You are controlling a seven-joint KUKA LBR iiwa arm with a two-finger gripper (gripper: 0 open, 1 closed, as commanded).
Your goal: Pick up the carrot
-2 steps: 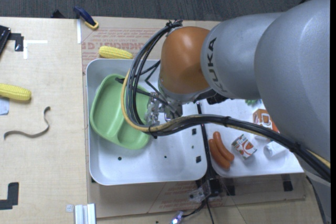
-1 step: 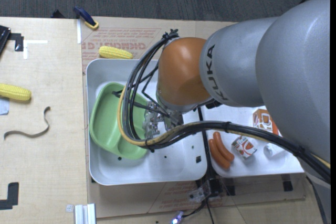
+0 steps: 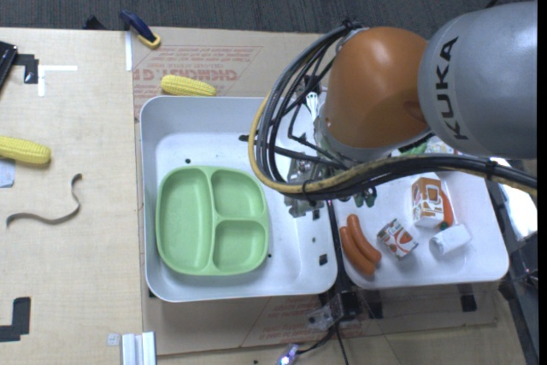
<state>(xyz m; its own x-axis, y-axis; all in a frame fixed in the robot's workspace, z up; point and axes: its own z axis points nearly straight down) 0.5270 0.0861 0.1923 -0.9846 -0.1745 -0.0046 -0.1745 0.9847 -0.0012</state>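
Carrot: probably the orange-red, elongated piece (image 3: 360, 246) lying in the right bin (image 3: 479, 269) near its left wall, though at this resolution it could pass for a sausage. Just beside it sit a small printed box (image 3: 397, 238), a carton (image 3: 427, 201) and a white cylinder (image 3: 449, 239). Left bin (image 3: 154, 184) carries a green divided plate (image 3: 214, 220).

Arm (image 3: 479, 81) hangs over the seam between the bins. Hand (image 3: 332, 191) is buried under wrist and cables (image 3: 273, 132); cannot tell whether released or clenched.

Step in hand: approach, nothing lifted. Next move calls for centring over the carrot, aligning across its long axis, then descending clear of the box.
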